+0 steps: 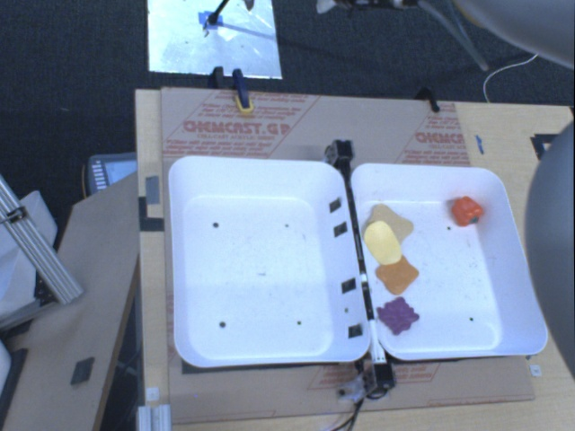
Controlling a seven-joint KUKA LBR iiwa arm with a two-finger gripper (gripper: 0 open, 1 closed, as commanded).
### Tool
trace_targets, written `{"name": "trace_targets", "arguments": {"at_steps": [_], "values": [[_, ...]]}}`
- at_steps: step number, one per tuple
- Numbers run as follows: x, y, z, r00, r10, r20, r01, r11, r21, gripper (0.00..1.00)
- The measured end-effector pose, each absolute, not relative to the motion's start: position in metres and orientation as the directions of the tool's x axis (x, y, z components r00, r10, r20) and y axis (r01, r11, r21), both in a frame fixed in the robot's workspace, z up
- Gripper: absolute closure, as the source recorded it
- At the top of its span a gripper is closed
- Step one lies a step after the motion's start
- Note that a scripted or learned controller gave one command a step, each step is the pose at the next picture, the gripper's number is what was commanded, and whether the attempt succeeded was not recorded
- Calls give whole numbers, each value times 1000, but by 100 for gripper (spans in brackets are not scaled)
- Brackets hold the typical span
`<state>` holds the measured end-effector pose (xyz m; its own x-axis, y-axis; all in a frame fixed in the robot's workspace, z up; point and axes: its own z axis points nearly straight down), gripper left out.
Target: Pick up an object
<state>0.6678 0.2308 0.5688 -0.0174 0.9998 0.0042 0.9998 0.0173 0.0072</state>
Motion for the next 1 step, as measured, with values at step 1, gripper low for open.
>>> {"name": "trace_targets", "arguments": {"at_steps": [1], "values": [[668,231,580,-21,1000,5,1000,21,10,100]]}}
